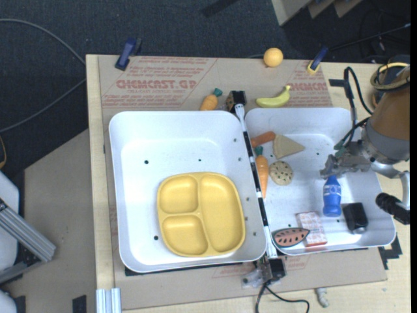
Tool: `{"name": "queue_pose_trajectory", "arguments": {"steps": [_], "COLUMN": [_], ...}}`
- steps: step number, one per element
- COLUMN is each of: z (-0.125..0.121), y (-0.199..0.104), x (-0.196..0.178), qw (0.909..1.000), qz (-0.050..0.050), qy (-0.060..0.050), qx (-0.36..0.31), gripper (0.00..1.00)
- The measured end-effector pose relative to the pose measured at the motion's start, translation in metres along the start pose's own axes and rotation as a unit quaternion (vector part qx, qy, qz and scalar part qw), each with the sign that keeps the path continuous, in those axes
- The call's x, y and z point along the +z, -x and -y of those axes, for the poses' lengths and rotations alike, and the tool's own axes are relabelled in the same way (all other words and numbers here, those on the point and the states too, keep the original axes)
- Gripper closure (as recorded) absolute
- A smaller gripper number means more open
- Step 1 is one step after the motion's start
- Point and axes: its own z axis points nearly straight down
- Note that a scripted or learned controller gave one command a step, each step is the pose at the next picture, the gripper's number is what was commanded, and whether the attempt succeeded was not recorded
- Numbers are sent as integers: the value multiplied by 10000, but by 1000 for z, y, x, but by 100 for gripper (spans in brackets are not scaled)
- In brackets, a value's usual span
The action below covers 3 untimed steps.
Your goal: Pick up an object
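Gripper [333, 169] sits just above a blue bottle [332, 197] in the right bin [306, 117] — left bin [130, 135] holds a yellow tray [201, 212] (three-sectioned).

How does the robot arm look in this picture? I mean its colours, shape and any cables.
The arm is a rounded grey body with an orange band above the wrist. Black cables loop beside it. The gripper is a dark grey metal assembly, too small and blurred to show markings.
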Motion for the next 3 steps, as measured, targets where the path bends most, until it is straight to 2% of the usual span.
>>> {"name": "queue_pose_trajectory", "arguments": {"steps": [1,2,3], "z": [-23,-95,-40], "y": [-29,22,-3], "x": [-55,49,47], "qw": [10000,10000,10000], "qz": [1,3,-6], "qy": [1,-19,-19], "qx": [2,9,9], "gripper": [100,100,100]}}
